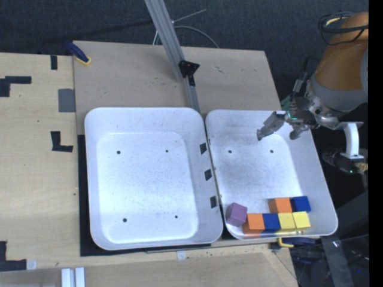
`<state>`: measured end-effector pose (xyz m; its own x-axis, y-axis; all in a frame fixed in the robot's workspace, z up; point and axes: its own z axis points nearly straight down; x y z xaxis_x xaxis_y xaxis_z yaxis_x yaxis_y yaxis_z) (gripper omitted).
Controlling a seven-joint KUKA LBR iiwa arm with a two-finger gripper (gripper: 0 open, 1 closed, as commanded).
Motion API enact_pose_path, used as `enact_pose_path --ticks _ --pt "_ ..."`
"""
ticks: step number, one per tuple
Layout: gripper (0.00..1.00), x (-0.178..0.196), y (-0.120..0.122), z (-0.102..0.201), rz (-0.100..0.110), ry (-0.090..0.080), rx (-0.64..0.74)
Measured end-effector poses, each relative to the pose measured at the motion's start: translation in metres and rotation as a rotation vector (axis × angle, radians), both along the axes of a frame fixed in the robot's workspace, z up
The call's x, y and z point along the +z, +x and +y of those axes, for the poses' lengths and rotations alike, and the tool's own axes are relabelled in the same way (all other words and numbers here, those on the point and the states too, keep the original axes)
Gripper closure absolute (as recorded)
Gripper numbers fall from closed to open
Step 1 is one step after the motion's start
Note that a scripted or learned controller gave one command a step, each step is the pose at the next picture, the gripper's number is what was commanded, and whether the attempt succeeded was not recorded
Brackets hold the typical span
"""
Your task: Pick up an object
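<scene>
The tool [279, 128] hangs open and empty at the right bin's [311, 160] one o'clock; the purple block [237, 212], likely light and rigid, sits apart at seven, graspable across flat sides.

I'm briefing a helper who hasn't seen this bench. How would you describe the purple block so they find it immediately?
Start at the right-hand shallow white bin and look along its near edge, where a cluster of small coloured blocks sits. The small purple block is at the left end of that cluster, beside an orange block. It is the only purple one, and it sits skewed while the others line up in rows.
</scene>
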<state>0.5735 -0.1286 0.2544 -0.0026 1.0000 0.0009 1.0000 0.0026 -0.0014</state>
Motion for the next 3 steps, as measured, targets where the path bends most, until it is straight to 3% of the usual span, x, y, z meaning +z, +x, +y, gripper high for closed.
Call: enact_pose_path --ticks 1,3 --pt "0.0 -0.144 0.039 0.034 0.007 -0.001 0.0" --pt "0.0 -0.163 0.023 0.039 0.003 -0.002 -0.003"
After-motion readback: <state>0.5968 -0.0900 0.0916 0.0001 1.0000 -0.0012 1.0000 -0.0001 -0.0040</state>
